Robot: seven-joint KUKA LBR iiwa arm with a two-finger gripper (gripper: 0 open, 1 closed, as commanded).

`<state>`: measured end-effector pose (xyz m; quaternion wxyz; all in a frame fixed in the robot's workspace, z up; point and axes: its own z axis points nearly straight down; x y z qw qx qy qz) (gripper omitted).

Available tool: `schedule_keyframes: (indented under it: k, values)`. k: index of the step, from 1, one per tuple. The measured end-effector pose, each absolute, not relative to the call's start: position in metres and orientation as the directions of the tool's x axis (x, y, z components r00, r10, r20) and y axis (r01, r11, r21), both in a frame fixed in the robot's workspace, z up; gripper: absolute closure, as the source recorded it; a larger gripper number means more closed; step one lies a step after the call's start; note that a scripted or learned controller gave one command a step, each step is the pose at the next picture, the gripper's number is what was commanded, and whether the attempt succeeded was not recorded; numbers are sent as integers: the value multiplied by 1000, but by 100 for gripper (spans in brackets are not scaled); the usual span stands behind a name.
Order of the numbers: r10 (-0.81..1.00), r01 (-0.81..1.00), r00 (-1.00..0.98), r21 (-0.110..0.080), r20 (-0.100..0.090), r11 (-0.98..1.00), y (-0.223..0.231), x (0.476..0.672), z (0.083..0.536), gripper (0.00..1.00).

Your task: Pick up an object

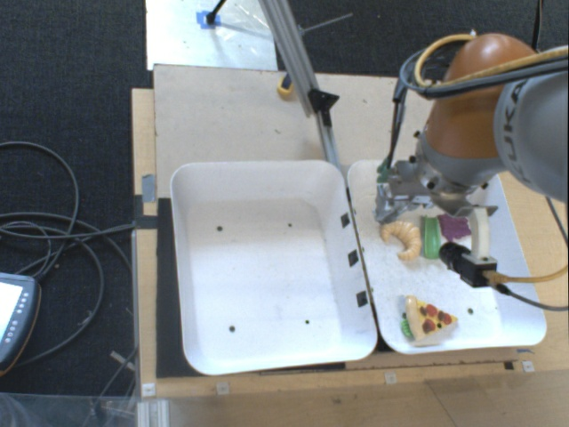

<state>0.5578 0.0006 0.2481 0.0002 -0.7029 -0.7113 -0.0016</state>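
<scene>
Pizza slice (pixel 431 318) first, a toy one with red dots on top, lying flat near the front edge of the right bin (pixel 532 332), closest to us and well apart from everything else in there.

Now sweeping from the left. Off the surface (pixel 222 114), on the dark floor, a handheld screen (pixel 12 317) pokes in at the left edge, with black cables (pixel 53 229) looping beside it. Next comes the left bin (pixel 180 189), white and shallow, sitting on the left half of the surface. Behind it, a grey tripod leg (pixel 293 47) slants down from the back and ends just at the rear corner where the two bins meet. Small black tabs (pixel 353 258) line the seam between the bins.

Into the right bin, and this is where the action is. A croissant (pixel 404 238) lies near the bin's left wall, towards the back half. Just to its right stands a green piece (pixel 431 237), touching or nearly touching it, and a purple piece (pixel 455 227) is tucked in just right of that, partly under the arm. The gripper (pixel 400 205) hangs directly above the back end of the croissant, very close to it; whether it is open or closed, I cannot tell, and I see nothing held in it. A black block (pixel 462 262) with a yellow cable juts out from the wrist over the bin's middle. Above it all, the arm (pixel 524 123) reaches in from the right, its orange band (pixel 476 87) looming over the bin's back edge.
</scene>
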Motion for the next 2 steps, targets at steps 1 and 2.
schedule_keyframes:
  k: [1, 2]
  values:
    - [1000, 1000, -10, 3, 1, 10, 45, 584, 239, 100]
    - [1000, 1000, -11, 3, 2, 11, 97, 605, 228, 100]
